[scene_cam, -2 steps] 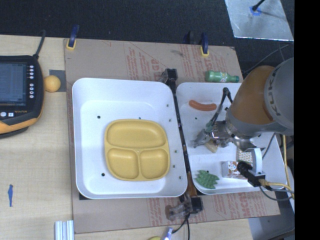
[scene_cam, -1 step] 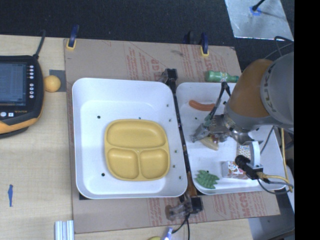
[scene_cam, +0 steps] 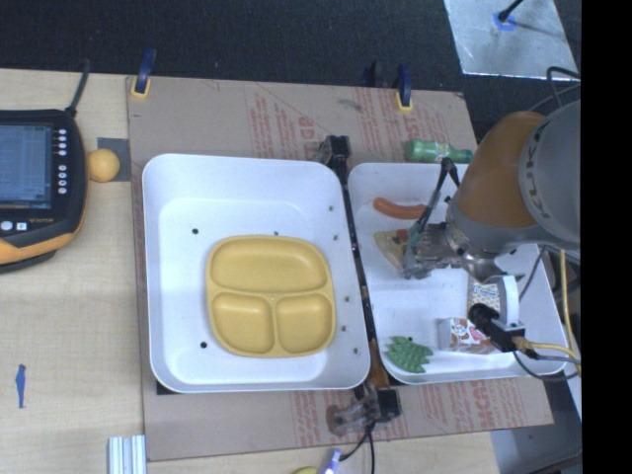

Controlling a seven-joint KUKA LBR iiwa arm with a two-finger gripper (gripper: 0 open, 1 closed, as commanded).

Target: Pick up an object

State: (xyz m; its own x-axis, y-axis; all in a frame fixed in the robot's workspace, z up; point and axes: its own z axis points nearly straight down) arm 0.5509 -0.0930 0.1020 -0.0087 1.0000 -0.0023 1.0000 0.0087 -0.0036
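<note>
- Across the left bin (scene_cam: 168, 265), a yellow tray (scene_cam: 269, 294) is seen at the middle, with bare white floor left all round it up to the walls.
- Along the shared rims, the right bin (scene_cam: 395, 309) is set just beside the left one.
- Within the right bin, a sausage (scene_cam: 398, 206) is seen near the far wall, a green leaf toy (scene_cam: 409, 353) at the near left corner, and a small packet (scene_cam: 464, 335) near the front rim.
- Bare floor is left between leaf toy and gripper (scene_cam: 423, 261).
- From the right, the arm (scene_cam: 513, 191) is reached over the right bin, the gripper being lowered over a pale item (scene_cam: 391, 247) below the sausage.
- Whether the jaws are apart or together cannot be told.
</note>
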